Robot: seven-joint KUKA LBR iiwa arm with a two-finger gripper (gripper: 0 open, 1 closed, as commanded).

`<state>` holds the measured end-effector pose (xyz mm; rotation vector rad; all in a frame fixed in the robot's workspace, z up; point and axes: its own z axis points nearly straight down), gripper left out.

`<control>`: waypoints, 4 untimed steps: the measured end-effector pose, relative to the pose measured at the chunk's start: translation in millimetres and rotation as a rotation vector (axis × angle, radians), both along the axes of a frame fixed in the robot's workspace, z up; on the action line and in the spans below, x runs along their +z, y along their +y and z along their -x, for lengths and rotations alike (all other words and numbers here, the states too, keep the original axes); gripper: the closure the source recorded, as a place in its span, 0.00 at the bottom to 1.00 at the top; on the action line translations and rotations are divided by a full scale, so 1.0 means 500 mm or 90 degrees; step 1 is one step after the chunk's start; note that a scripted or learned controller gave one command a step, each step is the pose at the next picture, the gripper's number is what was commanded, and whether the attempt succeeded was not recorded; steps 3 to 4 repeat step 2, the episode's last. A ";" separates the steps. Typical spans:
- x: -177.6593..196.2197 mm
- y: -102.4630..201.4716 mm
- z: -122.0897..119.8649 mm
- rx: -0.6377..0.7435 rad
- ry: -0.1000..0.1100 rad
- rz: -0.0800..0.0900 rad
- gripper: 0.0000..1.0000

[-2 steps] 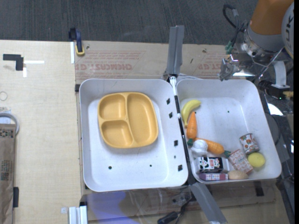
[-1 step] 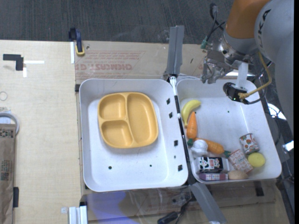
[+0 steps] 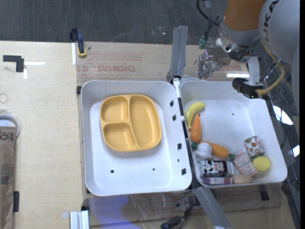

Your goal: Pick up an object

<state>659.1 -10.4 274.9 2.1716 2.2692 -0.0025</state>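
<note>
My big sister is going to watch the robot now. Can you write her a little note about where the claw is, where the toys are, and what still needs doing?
Gripper: up above the far edge of the right bin, nothing between its fingers that I can see; whether they are open or shut is unclear.
Right bin: banana, two carrots, a small can, a yellow ball and a few small boxes, all along the left and near sides.
Left bin: a yellow divided plate.
Done: nothing picked yet.
Left: lower into the right bin and grasp one object.
</note>
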 end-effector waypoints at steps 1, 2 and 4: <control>0.017 -0.002 -0.001 0.000 0.001 0.001 1.00; -0.087 0.065 0.001 -0.215 0.002 0.000 1.00; -0.087 0.065 0.001 -0.215 0.002 0.000 1.00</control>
